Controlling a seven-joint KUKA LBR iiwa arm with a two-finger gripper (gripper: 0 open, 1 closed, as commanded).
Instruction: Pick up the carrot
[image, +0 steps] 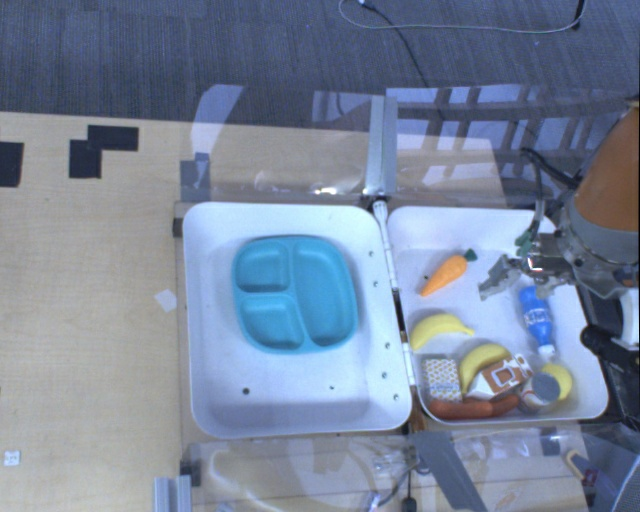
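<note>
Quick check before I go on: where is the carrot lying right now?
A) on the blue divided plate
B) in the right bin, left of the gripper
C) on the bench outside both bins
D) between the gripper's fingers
B: the carrot lies on the white floor of the right bin, apart from the gripper, which is to its right.

Orange carrot (444, 275) flat, right bin

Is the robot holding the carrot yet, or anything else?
Nothing is held. The gripper hangs in the right white bin, with nothing between its fingers. The small orange carrot with a green top lies apart on the bin floor to the gripper's left in the view.
</note>
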